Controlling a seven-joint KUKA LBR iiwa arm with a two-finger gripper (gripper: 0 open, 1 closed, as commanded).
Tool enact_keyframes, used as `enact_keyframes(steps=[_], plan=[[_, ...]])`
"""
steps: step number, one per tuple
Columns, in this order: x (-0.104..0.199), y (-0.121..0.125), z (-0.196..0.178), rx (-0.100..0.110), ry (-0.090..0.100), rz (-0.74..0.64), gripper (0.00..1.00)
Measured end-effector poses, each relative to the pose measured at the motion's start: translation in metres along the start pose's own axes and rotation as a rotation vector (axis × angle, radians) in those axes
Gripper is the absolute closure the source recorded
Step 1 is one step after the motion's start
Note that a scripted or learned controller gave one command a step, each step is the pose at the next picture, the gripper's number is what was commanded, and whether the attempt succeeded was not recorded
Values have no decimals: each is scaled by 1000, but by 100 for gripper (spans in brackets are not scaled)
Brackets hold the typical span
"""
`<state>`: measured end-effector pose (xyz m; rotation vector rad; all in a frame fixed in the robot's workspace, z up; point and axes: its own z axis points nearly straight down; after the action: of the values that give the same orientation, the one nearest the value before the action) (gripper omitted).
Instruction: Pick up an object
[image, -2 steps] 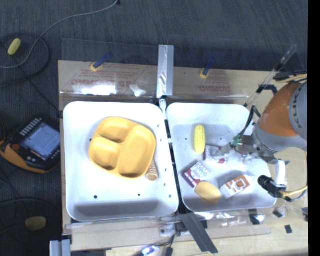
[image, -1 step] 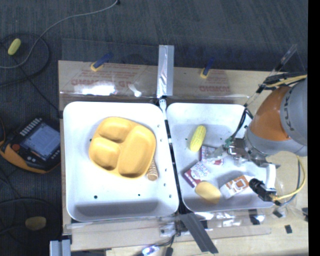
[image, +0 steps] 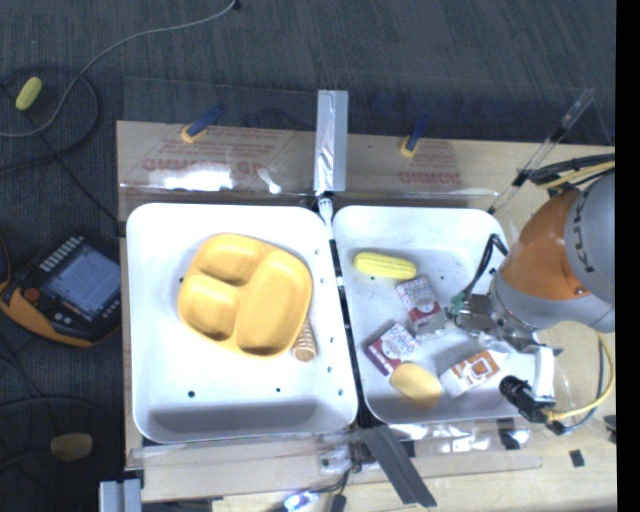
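Left bin (image: 150, 400): holds a three-part tray (image: 245, 292) near its middle; a small ridged piece (image: 304, 346) touches the tray's lower right edge.
Right bin (image: 372, 400): corn cob (image: 385, 265) toward the back left; packet (image: 419, 303) in front of it, to the right; second packet (image: 391, 347) nearer the front; lemon-shaped piece (image: 415, 380) at the front, just beside a small carton (image: 472, 370) on its right.
Arm (image: 560, 265): over the right bin's right side.
Floor, left of bench: handheld pendant (image: 68, 290).

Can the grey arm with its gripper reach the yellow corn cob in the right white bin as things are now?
Probably yes. The yellow corn cob lies alone near the far wall of the right white bin, nothing on top of it, and the grey arm is already over that bin.
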<state>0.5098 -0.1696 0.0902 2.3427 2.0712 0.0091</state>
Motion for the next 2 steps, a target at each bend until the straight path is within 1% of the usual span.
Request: enact_keyframes(steps=[1,2], plan=[[50,53,1,2,2,2,0],[51,53,-9,4,1,0,100]])
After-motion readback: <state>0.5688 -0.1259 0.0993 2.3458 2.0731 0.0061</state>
